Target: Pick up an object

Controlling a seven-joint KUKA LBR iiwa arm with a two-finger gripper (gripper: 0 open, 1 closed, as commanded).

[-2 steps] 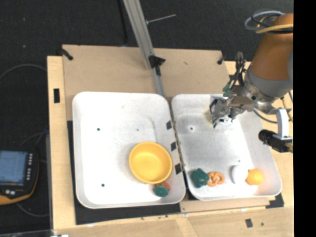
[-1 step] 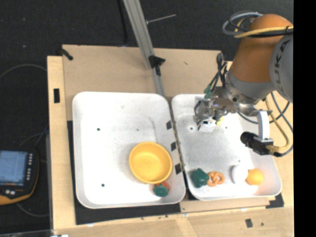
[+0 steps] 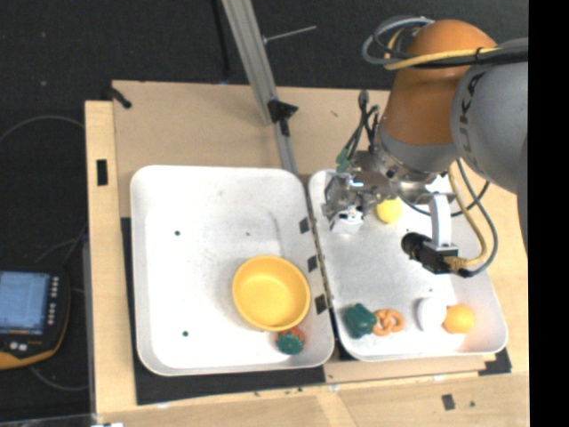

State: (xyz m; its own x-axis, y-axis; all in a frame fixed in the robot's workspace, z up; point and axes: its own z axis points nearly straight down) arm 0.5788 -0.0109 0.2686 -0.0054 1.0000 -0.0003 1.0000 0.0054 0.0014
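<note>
Where bins meet — tool (image 3: pixel 342 210) beside rim (image 3: pixel 317 229).

No text, label or number can be read; letters on the arm (image 3: pixel 498 123) are too cut off to make out

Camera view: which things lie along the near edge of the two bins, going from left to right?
Yellow bowl → small teal object → dark green object → orange pretzel-like object → white object → orange object.
</note>
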